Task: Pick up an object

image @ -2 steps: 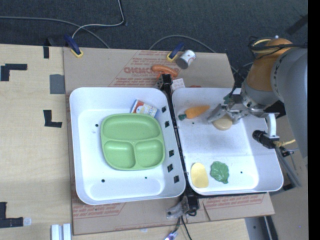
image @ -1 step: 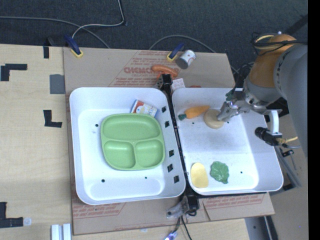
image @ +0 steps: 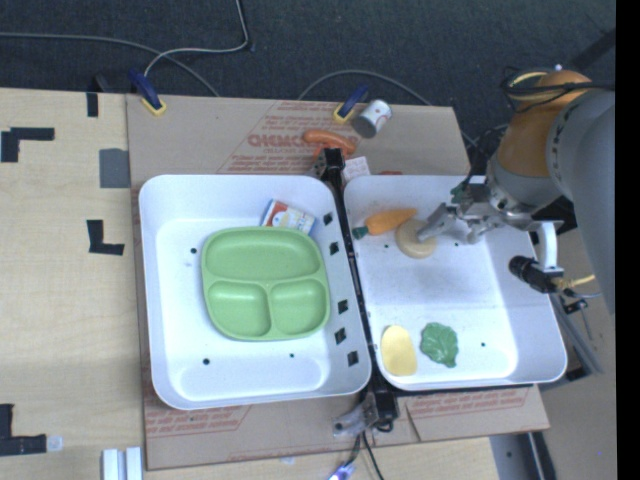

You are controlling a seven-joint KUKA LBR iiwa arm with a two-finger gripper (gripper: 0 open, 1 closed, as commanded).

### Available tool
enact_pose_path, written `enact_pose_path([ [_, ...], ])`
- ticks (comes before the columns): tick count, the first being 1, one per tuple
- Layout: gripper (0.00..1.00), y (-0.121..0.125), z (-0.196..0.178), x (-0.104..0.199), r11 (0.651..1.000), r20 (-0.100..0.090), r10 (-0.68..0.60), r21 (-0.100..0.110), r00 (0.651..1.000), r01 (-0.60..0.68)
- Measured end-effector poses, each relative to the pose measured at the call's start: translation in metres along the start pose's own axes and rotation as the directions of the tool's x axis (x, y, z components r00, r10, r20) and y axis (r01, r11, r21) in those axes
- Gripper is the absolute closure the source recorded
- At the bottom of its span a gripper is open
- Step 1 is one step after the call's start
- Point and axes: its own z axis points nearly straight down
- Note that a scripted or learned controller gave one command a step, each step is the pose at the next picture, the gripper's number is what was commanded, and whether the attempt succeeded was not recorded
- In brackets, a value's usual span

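At the upper middle of the right bin [image: 520, 363], the claw [image: 428, 234] is being held low over a tan disc [image: 414, 243]; whether it is spread or pinching cannot be told. An orange carrot [image: 390, 221] is lying just left. Lower down, a yellow piece [image: 398, 349] and green lump [image: 439, 343] are resting. In the left bin [image: 165, 298], a green tray [image: 266, 281] and small carton [image: 288, 215] are being kept.

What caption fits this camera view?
Gripper reaches toward a tan round piece beside a carrot in the right bin.
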Motion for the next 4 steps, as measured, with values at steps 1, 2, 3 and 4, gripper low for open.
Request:
enact_pose_path([
  [1,0.0,0.023,0.01,0.067,1.0,-0.005,0.0,0.0,1.0,0.0],
  [2,0.0,0.032,0.01,0.094,1.0,-0.004,0.001,0.002,1.0,-0.001],
  [3,0.0,0.033,0.01,0.084,1.0,-0.007,0.0,-0.001,1.0,0.0],
  [4,0.0,0.033,0.01,0.093,1.0,-0.004,0.001,-0.002,1.0,-0.001],
])
